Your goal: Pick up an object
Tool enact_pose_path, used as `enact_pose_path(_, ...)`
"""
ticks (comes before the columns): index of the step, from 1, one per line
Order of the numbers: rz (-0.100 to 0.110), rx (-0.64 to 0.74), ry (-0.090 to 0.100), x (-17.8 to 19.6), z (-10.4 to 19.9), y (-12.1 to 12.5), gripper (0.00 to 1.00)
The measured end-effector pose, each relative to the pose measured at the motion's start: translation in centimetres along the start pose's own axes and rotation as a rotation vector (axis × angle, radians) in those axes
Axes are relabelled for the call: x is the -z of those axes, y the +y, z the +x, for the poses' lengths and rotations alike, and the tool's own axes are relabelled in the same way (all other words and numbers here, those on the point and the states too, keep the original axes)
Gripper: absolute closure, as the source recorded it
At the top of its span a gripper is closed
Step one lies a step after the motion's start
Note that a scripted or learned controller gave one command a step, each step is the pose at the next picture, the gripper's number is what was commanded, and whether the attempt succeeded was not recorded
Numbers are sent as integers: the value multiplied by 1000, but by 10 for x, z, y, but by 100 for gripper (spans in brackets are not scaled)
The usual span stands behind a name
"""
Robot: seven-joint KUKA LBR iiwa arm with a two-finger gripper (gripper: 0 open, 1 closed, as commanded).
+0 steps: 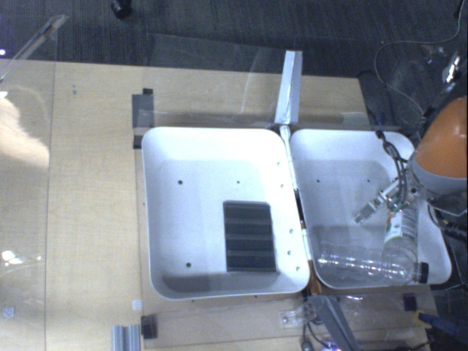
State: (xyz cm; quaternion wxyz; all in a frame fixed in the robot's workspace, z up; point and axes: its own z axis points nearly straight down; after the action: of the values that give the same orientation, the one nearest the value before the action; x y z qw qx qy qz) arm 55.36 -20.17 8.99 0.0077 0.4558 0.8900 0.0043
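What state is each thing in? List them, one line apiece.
Black ribbed block: lying flat in the left bin, untouched.
Clear plastic bottle: on its side along the right bin's near edge.
Second clear bottle: standing or leaning at the right side, under the arm.
Gripper: low inside the right bin, beside the second bottle; grip on anything unclear.

The pale wooden bench bears two shallow white plastic bins side by side, left bin touching right bin.
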Motion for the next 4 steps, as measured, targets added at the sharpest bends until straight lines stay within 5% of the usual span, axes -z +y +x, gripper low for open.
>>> enact_pose_path(4, -12, 134, -17, 4, 12, -15, 0)
